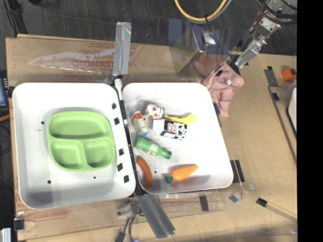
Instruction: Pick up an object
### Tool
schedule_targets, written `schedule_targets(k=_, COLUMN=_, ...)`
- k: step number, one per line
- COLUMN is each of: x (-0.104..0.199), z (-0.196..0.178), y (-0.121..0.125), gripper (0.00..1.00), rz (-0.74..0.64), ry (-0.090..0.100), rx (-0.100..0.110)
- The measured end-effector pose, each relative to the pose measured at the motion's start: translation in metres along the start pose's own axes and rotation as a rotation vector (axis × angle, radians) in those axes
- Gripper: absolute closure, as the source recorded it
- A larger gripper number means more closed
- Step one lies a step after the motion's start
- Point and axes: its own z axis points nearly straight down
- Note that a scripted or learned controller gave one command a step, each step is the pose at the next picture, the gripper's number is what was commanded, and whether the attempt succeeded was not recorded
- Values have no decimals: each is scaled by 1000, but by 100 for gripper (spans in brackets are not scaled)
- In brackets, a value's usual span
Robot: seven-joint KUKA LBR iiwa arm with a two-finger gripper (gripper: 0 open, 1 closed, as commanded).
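Observation:
My gripper (233,67) hangs above the far right corner of the right bin (214,150), reaching in from the top right. Its dark fingers are shut on the top of a soft pink toy (224,91), which dangles below them over the bin's rim and the bench. In the right bin lie a small red and white carton (153,110), a yellow banana (184,118), a cow-patterned carton (173,129), a small bottle (140,123), a green bottle (153,148), a carrot (182,172) and a sausage (145,170).
The left bin (30,105) holds a green divided plate (81,140). A grey bar (121,49) stands behind the joint of the two bins. Yellow cables (202,14) hang at the back. An orange piece (287,74) lies on the bench at far right.

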Motion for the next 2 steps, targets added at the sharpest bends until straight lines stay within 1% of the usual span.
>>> schedule_targets(k=1, x=-2, z=-11, y=-6, gripper=100, rz=-10, ry=3, rx=6)
schedule_targets(k=2, x=-36, z=1, y=25, gripper=100, rz=614, ry=-2, rx=-5)
